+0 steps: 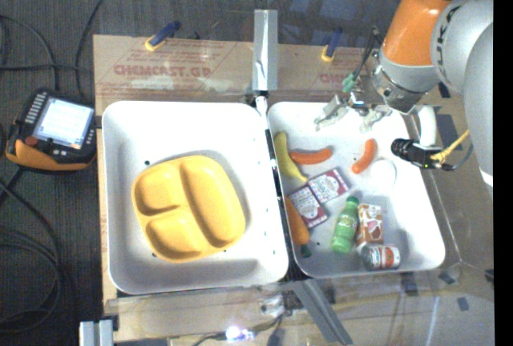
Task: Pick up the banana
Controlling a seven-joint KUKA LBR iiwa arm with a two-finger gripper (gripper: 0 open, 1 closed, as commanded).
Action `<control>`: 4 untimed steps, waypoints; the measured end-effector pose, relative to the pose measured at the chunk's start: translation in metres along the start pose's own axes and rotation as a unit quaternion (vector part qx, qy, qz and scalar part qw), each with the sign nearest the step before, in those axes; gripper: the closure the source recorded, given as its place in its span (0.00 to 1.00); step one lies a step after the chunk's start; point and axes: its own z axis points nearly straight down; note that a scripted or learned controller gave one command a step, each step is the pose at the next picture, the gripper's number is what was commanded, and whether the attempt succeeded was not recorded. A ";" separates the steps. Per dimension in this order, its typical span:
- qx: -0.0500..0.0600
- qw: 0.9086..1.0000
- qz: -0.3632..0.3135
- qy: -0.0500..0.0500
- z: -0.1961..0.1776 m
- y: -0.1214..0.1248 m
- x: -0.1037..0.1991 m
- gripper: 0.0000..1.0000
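Observation:
The banana (286, 158) lies along the left wall of the right bin (417, 252), yellow with a greenish tip, running from the back toward the middle. My gripper (350, 115) hangs over the back of the right bin, up and to the right of the banana and well apart from it. Its two pale fingers (327, 117) are spread wide with nothing between them.
The right bin also holds two orange sausages (310, 154) (364, 155), two red snack packets (318, 195), a carrot (297, 225), a green bottle (345, 225), a juice carton (369, 223) and a can (380, 257). A yellow divided plate (188, 206) sits in the left bin (120, 136).

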 end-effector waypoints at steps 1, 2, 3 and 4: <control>-0.005 1.000 -0.017 -0.001 0.104 -0.067 -0.003 0.00; 0.000 0.998 -0.058 0.000 0.098 -0.144 -0.032 0.00; -0.001 0.980 -0.198 -0.001 0.091 -0.069 -0.076 0.00; -0.007 0.986 -0.165 -0.003 0.107 -0.008 -0.094 0.00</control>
